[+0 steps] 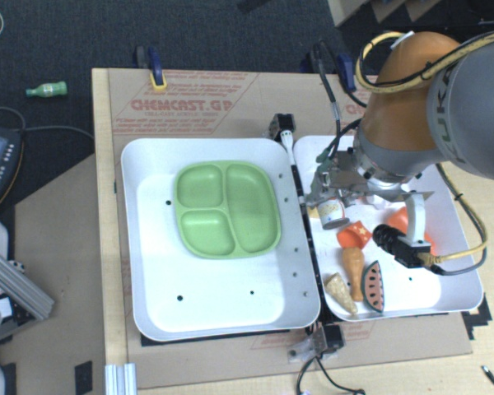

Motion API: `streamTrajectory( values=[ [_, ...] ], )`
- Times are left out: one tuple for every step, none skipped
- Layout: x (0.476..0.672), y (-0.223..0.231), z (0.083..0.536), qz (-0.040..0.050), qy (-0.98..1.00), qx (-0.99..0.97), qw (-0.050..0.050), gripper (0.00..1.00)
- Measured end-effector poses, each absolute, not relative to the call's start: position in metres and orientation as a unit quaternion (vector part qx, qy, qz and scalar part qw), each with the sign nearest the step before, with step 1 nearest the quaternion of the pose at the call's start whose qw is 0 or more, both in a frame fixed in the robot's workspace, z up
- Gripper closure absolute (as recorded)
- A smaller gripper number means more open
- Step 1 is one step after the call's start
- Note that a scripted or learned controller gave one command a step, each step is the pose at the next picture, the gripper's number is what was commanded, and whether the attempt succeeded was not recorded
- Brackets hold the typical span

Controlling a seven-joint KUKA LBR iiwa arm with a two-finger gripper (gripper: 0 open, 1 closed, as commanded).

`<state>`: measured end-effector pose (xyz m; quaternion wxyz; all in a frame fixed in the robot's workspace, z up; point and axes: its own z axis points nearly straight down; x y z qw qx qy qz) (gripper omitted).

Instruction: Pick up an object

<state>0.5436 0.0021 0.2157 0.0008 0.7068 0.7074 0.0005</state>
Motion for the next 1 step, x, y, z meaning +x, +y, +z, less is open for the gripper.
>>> streamTrajectory(
  values=[
    [0.5324, -0.0046, 0.2185, -0.0008, 0.707, 0.708, -0.001, 1.0]
  ],
)
